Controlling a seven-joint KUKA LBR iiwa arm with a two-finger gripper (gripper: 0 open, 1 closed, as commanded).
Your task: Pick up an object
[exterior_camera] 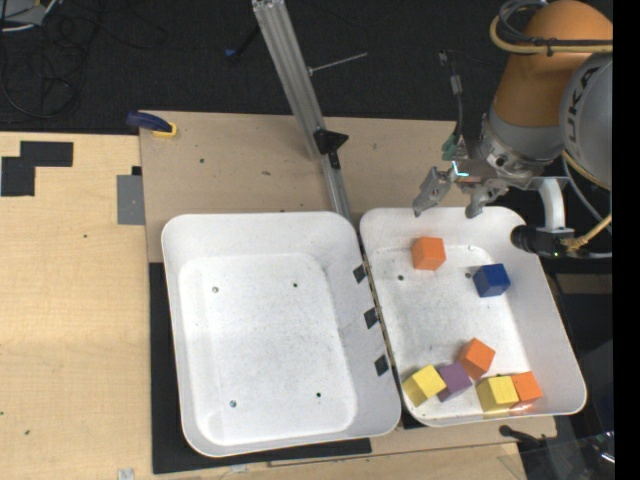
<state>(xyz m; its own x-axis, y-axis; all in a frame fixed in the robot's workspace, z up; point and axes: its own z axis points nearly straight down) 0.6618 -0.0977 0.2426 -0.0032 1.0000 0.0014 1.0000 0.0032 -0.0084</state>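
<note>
Gripper (pixel 451 201) jaws wide, holding nothing, above right bin (pixel 560 353) w/ 7 blocks; left bin (pixel 190 233) beside; wood tabletop (pixel 240 168).

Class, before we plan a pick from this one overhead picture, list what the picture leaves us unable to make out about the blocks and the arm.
- Yellow block and orange block at the right bin's near rim: touching, so their shared sides are hidden, camera view.
- Purple block: partly covered by neighbouring blocks.
- Arm: cut off by the top and right edges.
- Gripper: whether its tips touch the bin rim is too small to tell.
</note>
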